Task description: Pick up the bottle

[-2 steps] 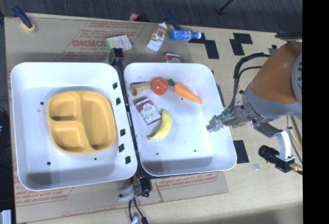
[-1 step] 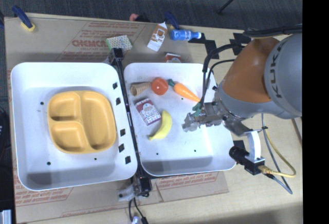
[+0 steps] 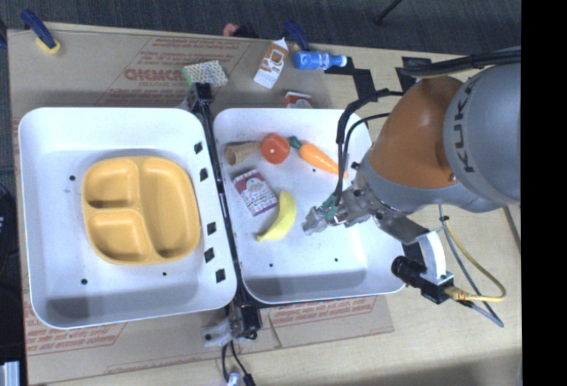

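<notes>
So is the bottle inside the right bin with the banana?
No, the bottle lies on the bench beyond the right bin, while the banana is in the bin.

Yellow divided tray (image 3: pixel 142 207) in left bin (image 3: pixel 35 198); banana (image 3: pixel 280 218), carrot (image 3: pixel 317 158) right.

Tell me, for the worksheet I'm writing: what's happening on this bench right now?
A grey and orange robot arm reaches in over the right bin, its gripper low beside a banana. That bin also holds a carrot, a tomato and a small red packet. The left bin holds a yellow divided plate. The blue bottle lies outside the bins on the bench, untouched.
</notes>
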You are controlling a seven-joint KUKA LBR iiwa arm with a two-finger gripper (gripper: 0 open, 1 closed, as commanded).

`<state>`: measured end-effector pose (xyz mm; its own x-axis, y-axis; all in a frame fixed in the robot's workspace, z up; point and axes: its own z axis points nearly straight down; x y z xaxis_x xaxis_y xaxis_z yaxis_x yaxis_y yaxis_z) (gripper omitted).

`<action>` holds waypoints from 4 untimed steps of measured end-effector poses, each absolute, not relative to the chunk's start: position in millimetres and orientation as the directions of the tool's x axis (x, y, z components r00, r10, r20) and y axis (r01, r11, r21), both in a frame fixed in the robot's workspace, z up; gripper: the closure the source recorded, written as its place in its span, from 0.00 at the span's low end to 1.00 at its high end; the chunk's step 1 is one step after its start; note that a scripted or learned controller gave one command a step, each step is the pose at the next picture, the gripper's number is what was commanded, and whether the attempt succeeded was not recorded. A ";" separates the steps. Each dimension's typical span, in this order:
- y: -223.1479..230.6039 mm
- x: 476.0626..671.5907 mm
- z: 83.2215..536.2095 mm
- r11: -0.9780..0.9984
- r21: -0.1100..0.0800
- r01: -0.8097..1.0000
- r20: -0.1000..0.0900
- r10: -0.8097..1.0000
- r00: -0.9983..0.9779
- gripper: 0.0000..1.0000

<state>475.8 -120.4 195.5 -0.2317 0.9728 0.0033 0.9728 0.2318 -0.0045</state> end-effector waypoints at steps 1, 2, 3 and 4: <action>-193.5 476.3 240.2 -0.025 -0.002 1.000 -0.001 1.000 0.025 1.00; -129.4 476.1 196.1 -0.139 -0.005 0.990 0.002 0.990 0.139 1.00; -206.1 476.1 216.8 -0.166 -0.002 0.986 0.001 0.986 0.166 1.00; -163.0 476.1 204.9 0.101 -0.005 0.995 0.003 0.995 -0.101 1.00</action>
